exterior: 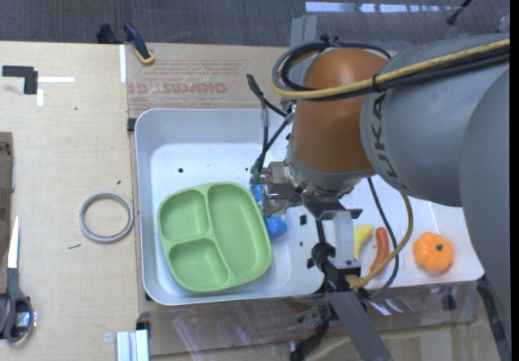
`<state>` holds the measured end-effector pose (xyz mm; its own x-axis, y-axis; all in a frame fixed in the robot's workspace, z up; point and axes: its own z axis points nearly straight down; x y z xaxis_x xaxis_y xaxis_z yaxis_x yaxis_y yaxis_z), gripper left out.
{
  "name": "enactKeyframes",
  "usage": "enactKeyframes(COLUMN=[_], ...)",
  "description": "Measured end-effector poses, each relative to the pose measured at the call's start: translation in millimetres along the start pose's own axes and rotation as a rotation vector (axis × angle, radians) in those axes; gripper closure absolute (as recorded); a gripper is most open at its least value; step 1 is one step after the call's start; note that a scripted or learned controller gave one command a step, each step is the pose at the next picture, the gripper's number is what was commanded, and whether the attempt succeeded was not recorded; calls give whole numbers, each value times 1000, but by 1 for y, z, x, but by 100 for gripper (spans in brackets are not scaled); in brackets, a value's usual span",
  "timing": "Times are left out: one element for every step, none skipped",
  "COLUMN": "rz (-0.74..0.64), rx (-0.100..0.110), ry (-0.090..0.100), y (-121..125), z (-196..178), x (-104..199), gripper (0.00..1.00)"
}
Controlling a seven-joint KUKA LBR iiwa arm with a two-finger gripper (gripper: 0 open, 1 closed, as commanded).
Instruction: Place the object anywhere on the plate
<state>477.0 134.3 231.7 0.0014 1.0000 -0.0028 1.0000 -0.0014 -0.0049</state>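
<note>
Placement is not happening yet: the blue object [274, 225] is lying just beside the green plate [212, 235], under the gripper [272, 199], whose jaw state stays unclear.

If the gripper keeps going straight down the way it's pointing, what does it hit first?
Most likely the blue object just beside the green plate, since the gripper hangs right over it. Depth is hard to judge from this slanted view.

A blue object [274, 225] lies touching the green three-compartment plate's [213, 234] right rim.
</note>
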Motion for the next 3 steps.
enactKeyframes(rz=[3, -3, -1], rx=[-2, -2, 0], ry=[0, 0, -1], y=[54, 37, 67], z=[-24, -142, -3], x=[-23, -42, 38], gripper=[100, 100, 100])
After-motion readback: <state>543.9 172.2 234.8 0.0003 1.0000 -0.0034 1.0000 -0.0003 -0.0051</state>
